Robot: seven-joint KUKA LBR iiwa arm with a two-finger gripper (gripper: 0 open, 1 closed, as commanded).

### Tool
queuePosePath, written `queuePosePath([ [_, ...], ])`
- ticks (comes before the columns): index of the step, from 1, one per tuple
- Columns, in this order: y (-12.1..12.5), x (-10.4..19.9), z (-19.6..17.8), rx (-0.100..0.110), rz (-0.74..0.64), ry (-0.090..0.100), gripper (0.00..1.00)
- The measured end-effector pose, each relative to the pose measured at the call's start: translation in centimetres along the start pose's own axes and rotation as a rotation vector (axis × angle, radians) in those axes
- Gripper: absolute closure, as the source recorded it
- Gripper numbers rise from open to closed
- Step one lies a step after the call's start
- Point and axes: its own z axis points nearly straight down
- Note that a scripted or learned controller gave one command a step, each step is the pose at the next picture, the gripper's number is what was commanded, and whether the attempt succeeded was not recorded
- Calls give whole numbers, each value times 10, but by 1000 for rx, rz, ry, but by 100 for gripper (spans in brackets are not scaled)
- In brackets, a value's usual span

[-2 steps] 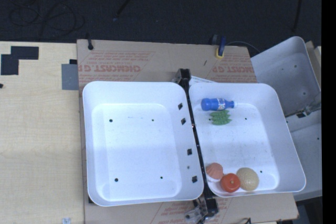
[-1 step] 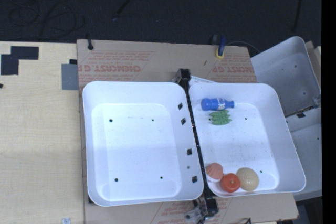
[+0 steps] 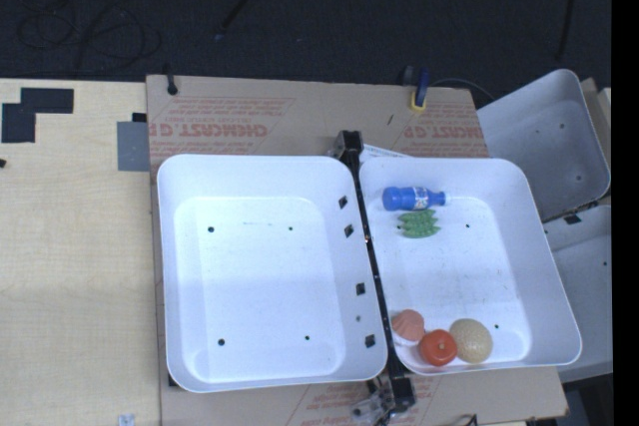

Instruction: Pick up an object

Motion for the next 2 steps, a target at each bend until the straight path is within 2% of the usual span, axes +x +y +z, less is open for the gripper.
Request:
queuePosePath([
  [1,17,0,-37,-4,4,-1,100],
  [2,-1,1,-38,1,6,1,100],
])
